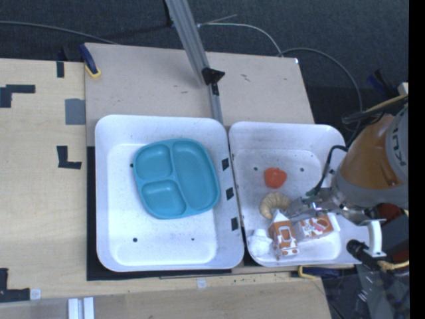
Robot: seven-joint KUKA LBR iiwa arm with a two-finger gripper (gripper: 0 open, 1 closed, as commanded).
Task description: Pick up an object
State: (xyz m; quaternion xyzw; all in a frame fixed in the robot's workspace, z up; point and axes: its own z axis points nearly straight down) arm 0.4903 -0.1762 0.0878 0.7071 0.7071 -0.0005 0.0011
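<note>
the arm (375, 161) comes in from the right, orange band above the wrist, and its gripper (307, 206) is down low in the right bin (285, 133). the metal of the gripper sits right over the top edge of the white and orange carton (299, 234), just beside the tan croissant-like pastry (273, 203). it is close to both, but at this slant i cannot tell whether the gripper is spread or closed, nor whether anything is caught in it; the carton looks to be lying flat on the bin floor at the near edge, tilted a little.

up from the pastry, apart from it, a small red-orange tomato-like piece (275, 177) rests alone on the white floor. a crumpled white bit (260, 242) lies at the carton's left end, near the bin's corner.

over in the left bin (106, 198), a blue divided plate (176, 177) with three compartments lies flat, well away from the gripper. a grey metal rail (189, 32) slants down from the top toward the seam between the bins.
</note>
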